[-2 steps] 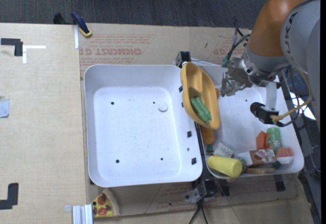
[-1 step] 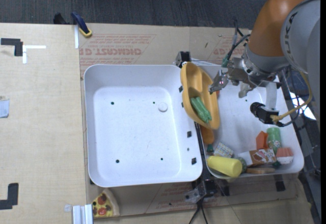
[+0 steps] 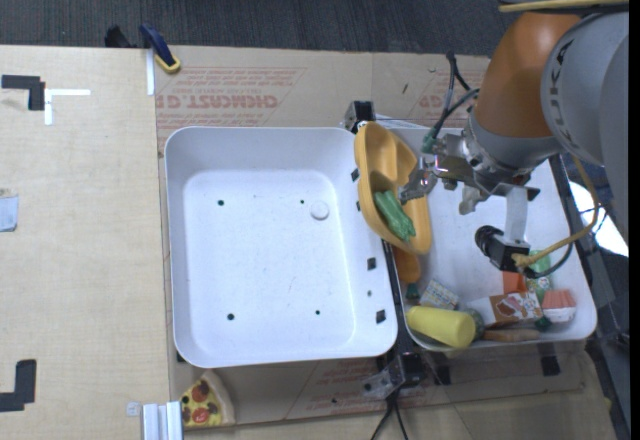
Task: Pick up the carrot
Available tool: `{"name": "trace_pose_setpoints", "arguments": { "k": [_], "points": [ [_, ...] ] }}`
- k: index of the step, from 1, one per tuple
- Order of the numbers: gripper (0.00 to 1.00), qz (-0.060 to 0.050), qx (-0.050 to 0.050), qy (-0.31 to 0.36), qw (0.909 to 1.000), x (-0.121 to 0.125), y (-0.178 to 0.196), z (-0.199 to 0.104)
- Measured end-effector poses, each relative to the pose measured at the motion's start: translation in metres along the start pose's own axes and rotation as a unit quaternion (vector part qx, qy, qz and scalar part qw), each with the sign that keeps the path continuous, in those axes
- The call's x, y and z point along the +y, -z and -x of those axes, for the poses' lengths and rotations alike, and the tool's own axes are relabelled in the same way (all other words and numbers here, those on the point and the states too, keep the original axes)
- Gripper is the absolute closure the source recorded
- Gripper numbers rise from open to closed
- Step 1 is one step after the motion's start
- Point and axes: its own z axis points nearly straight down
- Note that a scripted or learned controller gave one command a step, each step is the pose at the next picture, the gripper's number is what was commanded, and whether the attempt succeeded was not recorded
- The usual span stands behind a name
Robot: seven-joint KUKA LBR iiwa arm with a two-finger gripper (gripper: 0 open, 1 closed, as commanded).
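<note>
Nearest to us, at the lower edge of the desk (image 3: 80,258), we see a toy pizza slice (image 3: 200,405) lying just outside the left bin (image 3: 190,228). In the right bin (image 3: 575,313), along its near wall, a yellow cylinder (image 3: 440,326) lies on its side, and beside it there is a thin orange-brown stick which we take for the carrot (image 3: 510,334), touching the near wall under a red and white packet (image 3: 520,307). We are not fully sure of its identity, because it is small. Further in, a yellow bowl (image 3: 385,173) stands tilted against the wall between the bins, with a green toy vegetable (image 3: 394,215) in it. The jaws (image 3: 425,178) are above the bowl, well apart from the carrot; we cannot tell if they are wide or narrow. Inside the left bin lies a small white disc (image 3: 319,211).
</note>
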Motion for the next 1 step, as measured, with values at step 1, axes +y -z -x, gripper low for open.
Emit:
{"name": "trace_pose_setpoints", "arguments": {
  "k": [1],
  "points": [
    [0.00, 0.007, 0.003, -0.112, 0.9937, 0.0101, -0.0927, 0.0612]
  ]
}}
